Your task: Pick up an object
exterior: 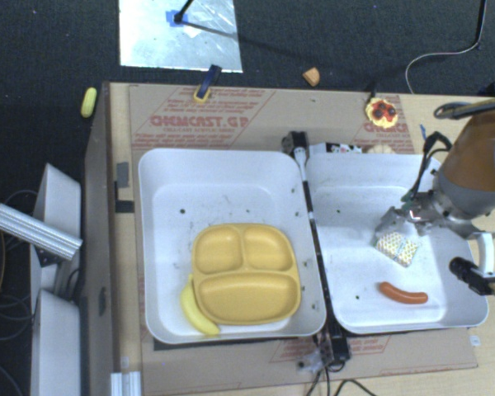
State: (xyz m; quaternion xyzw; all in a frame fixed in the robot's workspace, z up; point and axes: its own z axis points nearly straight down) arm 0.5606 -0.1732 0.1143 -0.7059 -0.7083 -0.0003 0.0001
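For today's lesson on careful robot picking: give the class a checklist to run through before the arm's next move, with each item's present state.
1. Gripper in the right bin: ok.
2. Gripper over a target, the patterned packet: ok.
3. Packet between the fingers: cannot tell.
4. Sausage lying apart from the packet: ok.
5. Yellow tray and banana in the left bin, away from the arm: ok.

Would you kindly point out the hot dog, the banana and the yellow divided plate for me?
hot dog (403, 294): camera view, middle of the sausage.
banana (195, 314): camera view, middle of its curved body.
yellow divided plate (246, 295): camera view, floor of its large compartment.
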